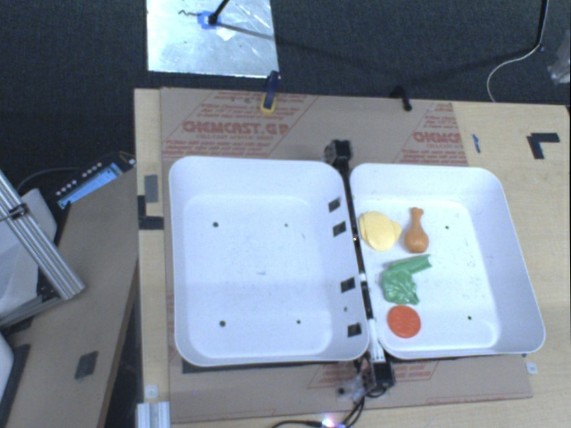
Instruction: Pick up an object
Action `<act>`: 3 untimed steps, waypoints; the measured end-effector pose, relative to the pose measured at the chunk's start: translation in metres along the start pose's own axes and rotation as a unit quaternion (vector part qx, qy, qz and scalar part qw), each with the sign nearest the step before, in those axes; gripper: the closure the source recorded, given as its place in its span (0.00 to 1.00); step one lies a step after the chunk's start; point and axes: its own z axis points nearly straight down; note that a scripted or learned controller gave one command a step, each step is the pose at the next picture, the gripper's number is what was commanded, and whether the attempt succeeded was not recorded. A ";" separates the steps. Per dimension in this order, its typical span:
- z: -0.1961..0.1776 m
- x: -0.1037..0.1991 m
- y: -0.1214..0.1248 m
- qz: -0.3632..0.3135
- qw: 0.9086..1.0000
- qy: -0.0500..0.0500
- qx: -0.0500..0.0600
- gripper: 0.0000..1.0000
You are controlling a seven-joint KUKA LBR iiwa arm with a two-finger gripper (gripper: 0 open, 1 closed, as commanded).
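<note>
Sitting in the right bin is a yellow lump, over by the wall shared with the left bin. Nothing's stacked on the yellow lump. An orange drumstick-shaped piece is just beside the yellow lump, a crumpled green thing is near it toward the front, and a red disc lies further out past the green one. Can't tell whether the pincer is apart or together. Black clips line the bin seam next to the yellow lump.
</note>
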 end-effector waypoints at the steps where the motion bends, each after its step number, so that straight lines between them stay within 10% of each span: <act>1: -0.030 0.001 -0.006 -0.001 1.000 0.001 0.003 1.00; 2: 0.133 0.073 -0.008 -0.002 1.000 0.004 0.009 1.00; 3: 0.004 0.030 0.000 0.002 1.000 -0.001 -0.003 1.00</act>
